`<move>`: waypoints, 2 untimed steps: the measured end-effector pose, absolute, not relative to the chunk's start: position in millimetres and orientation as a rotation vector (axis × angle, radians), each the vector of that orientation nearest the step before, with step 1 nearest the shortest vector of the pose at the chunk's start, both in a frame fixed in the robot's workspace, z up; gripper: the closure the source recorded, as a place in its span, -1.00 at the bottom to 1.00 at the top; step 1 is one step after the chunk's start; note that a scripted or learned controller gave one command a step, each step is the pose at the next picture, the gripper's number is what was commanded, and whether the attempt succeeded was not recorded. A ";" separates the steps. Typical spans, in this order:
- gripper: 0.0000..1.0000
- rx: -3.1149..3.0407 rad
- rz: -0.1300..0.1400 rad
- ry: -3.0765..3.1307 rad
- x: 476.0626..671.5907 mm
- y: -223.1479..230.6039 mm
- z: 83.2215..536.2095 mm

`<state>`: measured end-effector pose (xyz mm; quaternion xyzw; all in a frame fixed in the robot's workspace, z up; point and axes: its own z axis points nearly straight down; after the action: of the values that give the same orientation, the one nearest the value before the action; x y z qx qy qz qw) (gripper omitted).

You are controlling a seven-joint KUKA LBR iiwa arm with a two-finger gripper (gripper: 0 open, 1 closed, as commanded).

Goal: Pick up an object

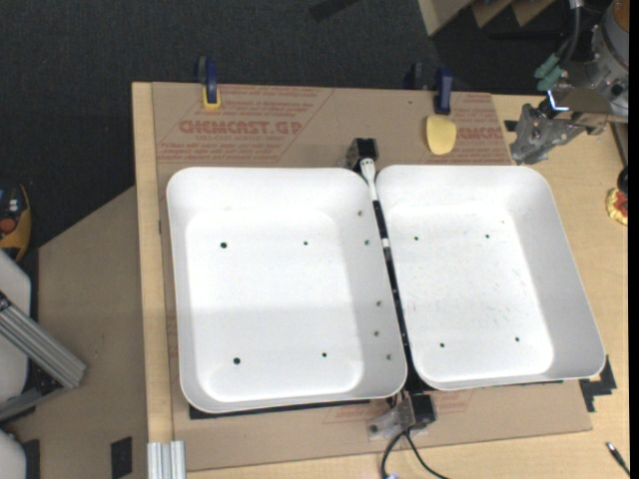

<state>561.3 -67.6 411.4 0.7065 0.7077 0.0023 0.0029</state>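
Note:
My gripper [535, 142] hangs at the far right, over the cardboard just beyond the far right corner of the right bin [479, 297]. Nothing shows in its grasp. A small pale yellow lump [440, 135] lies on the cardboard behind the right bin, just below a blue clamp [442, 90] and about a hand's width left of the gripper. The left bin [270, 287] and the right bin show white floors with a few small dark dots.
The two bins meet along a black strip [384, 257] with a black clip [362, 152] at its far end. A second blue clamp [209, 76] holds the brown board [250, 123] at the back left. Cables and a connector [409, 417] sit at the front edge.

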 end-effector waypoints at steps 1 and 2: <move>1.00 2.224 -0.012 2.234 584.8 -25.7 278.9; 1.00 2.214 0.010 2.220 578.9 -16.3 352.6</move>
<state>578.9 -16.3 352.6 0.7063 0.7079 0.0030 0.0030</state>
